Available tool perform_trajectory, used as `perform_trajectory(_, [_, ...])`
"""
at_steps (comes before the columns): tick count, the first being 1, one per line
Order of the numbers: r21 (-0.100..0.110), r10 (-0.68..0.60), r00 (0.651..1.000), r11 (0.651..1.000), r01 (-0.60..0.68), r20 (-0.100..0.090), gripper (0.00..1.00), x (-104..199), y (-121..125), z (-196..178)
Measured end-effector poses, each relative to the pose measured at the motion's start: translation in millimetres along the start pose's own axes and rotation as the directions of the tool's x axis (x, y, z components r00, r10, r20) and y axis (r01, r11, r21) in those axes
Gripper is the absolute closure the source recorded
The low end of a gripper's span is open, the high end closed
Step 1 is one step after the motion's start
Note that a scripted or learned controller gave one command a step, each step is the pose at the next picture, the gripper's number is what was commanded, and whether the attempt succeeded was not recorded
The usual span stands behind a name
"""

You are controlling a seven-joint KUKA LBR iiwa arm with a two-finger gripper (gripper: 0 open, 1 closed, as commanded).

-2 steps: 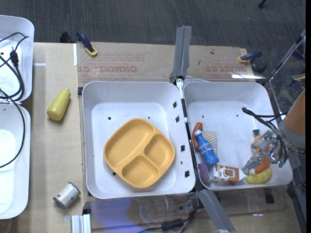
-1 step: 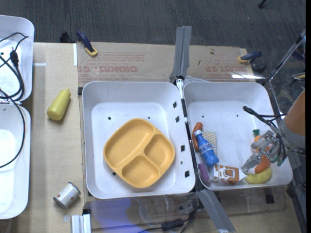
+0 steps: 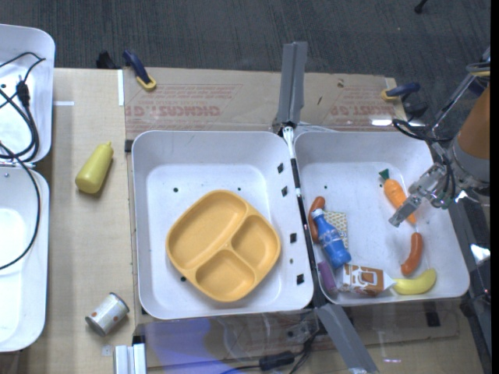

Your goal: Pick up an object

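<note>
My gripper (image 3: pixel 415 199) hangs over the right side of the right bin (image 3: pixel 366 158), just right of an orange toy carrot (image 3: pixel 394 192). It is open; one grey finger (image 3: pixel 401 215) lies by the carrot's lower end and nothing sits between the fingers. Below it are a red sausage (image 3: pixel 412 254) and a yellow banana (image 3: pixel 415 284). A blue bottle (image 3: pixel 332 242), a small carton (image 3: pixel 363 279) and a checked packet (image 3: pixel 337 222) lie along the bin's left side.
The left bin (image 3: pixel 156 162) holds a yellow divided plate (image 3: pixel 224 245). On the bench to the left lie a yellow bottle (image 3: pixel 94 167) and a small can (image 3: pixel 107 312). A grey divider (image 3: pixel 291 92) stands between the bins.
</note>
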State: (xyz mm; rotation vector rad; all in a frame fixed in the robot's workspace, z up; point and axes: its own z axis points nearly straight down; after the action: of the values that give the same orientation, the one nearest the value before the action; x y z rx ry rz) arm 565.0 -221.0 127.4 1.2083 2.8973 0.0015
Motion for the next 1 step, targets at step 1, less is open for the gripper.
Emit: perform_trajectory(1, [0.001, 0.077, 0.997, 0.997, -0.077, 0.0, 0.0, 21.9, -22.9, -31.4])
